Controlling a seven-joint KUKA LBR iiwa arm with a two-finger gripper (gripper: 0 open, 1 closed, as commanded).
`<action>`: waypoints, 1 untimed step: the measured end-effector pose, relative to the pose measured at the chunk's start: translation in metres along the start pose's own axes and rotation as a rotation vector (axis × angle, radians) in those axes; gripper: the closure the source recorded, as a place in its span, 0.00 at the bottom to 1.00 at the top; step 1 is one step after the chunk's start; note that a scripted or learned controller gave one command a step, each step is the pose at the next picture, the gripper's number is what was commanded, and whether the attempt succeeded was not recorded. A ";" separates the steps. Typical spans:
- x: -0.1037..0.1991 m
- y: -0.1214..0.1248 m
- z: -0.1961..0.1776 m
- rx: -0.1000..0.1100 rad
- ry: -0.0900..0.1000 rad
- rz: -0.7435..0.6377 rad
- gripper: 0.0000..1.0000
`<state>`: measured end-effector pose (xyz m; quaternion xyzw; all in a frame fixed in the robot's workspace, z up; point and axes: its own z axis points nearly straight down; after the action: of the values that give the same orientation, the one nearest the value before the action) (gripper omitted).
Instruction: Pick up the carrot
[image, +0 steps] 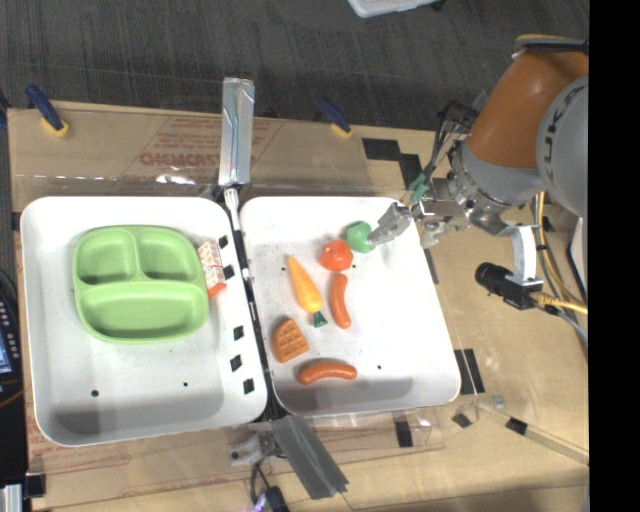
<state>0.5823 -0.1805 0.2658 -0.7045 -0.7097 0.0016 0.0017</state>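
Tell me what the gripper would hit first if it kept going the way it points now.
Probably the small green round toy: the gripper points left and slightly down, its tip right beside it. The red tomato toy lies just beyond. Height above the bin is unclear.

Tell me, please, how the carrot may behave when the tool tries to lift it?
The carrot looks like stiff moulded plastic, so it should keep its shape. Its tapered, rounded body may roll or slip if pinched near the narrow green end. It probably weighs little; a sausage lies close beside it and might get nudged.
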 end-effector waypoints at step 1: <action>0.074 0.003 0.109 0.002 0.001 0.212 0.00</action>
<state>0.5837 -0.1063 0.1564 -0.7756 -0.6312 0.0023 0.0027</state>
